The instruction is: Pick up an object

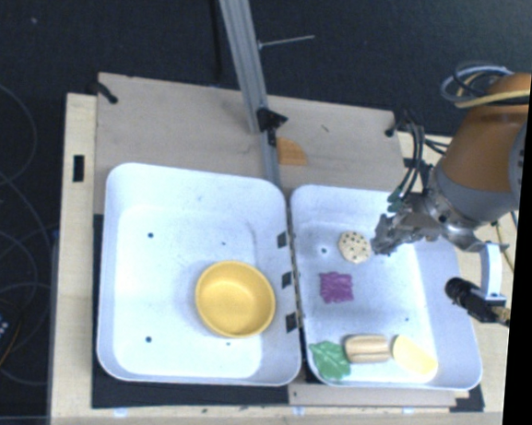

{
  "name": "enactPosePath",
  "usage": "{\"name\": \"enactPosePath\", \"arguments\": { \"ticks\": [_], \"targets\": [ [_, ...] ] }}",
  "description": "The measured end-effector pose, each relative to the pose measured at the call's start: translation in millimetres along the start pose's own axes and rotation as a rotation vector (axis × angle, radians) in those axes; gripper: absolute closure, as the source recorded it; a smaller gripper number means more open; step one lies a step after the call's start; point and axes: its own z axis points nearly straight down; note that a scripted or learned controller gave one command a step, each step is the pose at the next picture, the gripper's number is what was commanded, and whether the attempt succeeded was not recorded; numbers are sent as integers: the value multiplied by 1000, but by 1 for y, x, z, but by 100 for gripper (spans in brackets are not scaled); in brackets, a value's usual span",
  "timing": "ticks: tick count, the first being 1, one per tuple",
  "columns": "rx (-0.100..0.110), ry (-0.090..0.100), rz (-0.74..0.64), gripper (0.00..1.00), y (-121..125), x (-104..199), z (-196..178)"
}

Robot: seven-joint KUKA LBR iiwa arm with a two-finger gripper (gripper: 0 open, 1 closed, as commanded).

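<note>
The thing nearest the gripper is a small round cookie (355, 246), pale tan with dark specks, lying flat on the floor of the right bin (444, 297) toward its far side; it sits apart from the other things in that bin and nothing grips it. Just to its right hangs the gripper (384, 241), dark and pointing down and leftward, its tip close beside the cookie's edge; whether it touches the cookie I cannot tell, and from this angle I cannot tell how the pincer stands either, for the dark parts run together. Above it the arm (478, 165) rises grey with its orange band, reaching in from the right, cables looped about its top.

Nearer the front of the same bin lies a crumpled purple scrap (336, 286), just below the cookie; further forward, along the near wall, a green leafy piece (330, 359) lies in the corner, touching a tan roll (367, 348) that lies on its side, and beside that a flat yellow disc (414, 357).

The left bin (155, 207) holds a yellow bowl (234, 298), upright, toward its front right; the two bins stand side by side on the bench (172, 125), their rims meeting in the middle. A grey metal bar (247, 57) slants down from the far side to the place where the bins join.
</note>
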Motion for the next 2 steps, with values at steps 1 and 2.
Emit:
{"name": "enactPosePath", "arguments": {
  "ticks": [1,2],
  "targets": [
    [2,2,-5,100,19,56,-2],
    [2,1,-4,100,37,110,-6]
  ]
}}
